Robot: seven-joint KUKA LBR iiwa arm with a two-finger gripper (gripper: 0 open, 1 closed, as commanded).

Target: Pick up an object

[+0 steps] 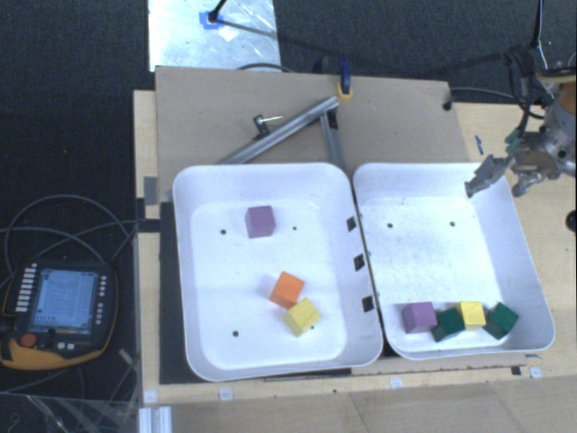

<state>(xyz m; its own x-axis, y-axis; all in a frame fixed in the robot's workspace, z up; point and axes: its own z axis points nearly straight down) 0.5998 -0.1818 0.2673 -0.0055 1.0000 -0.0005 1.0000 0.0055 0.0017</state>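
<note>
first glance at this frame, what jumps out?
The colored cubes against the two white bins: a purple cube, an orange cube and a yellow cube in the left bin, and a row of purple, green and yellow blocks along the right bin's near edge. The claw hangs open over the right bin's far right corner, holding nothing.

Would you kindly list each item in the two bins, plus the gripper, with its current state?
gripper: open, over right bin's top right corner
purple cube: left bin, alone
orange cube: touching yellow cube
right bin: four cubes in a row along near wall
</note>
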